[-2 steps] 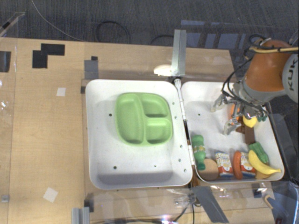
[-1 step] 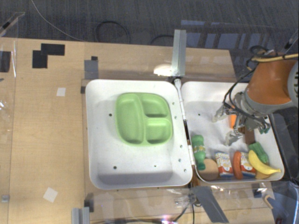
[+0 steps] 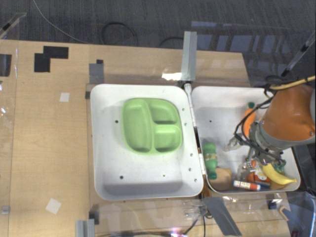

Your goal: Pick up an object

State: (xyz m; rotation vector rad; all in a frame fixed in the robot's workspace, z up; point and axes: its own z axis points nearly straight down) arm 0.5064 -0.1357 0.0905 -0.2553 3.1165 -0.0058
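My gripper reaches down into the right bin, under the orange wrist band. It hangs over a cluster of small items near the bin's front right. A yellow banana lies just right of it. A white marker with a red cap lies just in front. A green bottle and a tan block rest to the left, along the bin's left wall. An orange object peeks out behind the wrist.
The left bin holds a green divided plate. A metal post stands behind the seam between the bins. Cables trail from the arm at the right. Wooden bench surface spreads to the left.
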